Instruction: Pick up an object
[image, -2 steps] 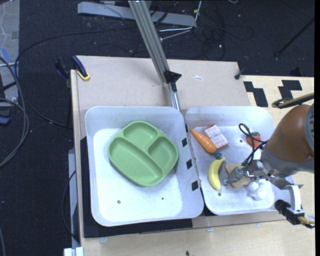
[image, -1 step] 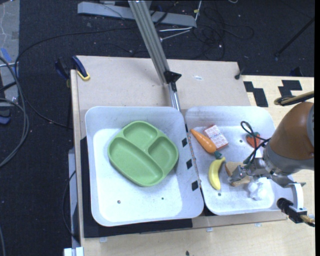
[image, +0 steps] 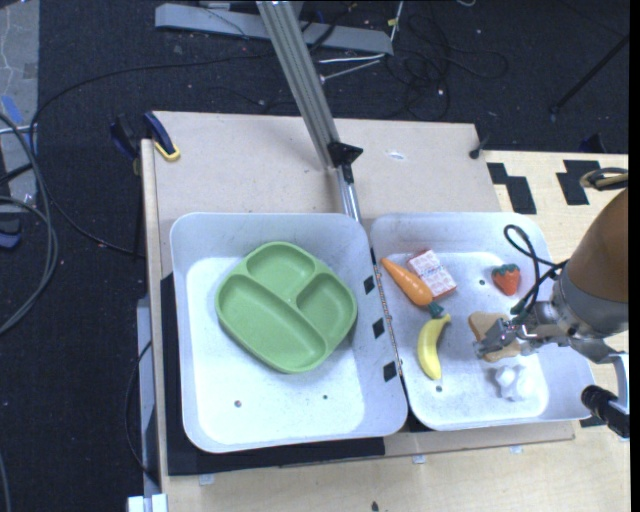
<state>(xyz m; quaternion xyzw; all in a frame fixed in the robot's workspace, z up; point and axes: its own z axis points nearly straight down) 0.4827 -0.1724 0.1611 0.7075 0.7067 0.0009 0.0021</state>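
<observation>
The gripper (image: 497, 347) hangs low in the right white bin (image: 455, 410), directly over a small tan bread-like piece (image: 485, 325); whether it is clamped, I cannot tell; a curved yellow plastic banana (image: 431, 346) lies just left, long axis near-to-far

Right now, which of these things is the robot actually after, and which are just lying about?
Could be picked, all in the right bin:
- carrot
- banana
- strawberry
- pink-and-white packet
- tan piece beside the gripper
- white lump

Just lying about:
- green divided plate in the left bin
- clamp on the bench
</observation>
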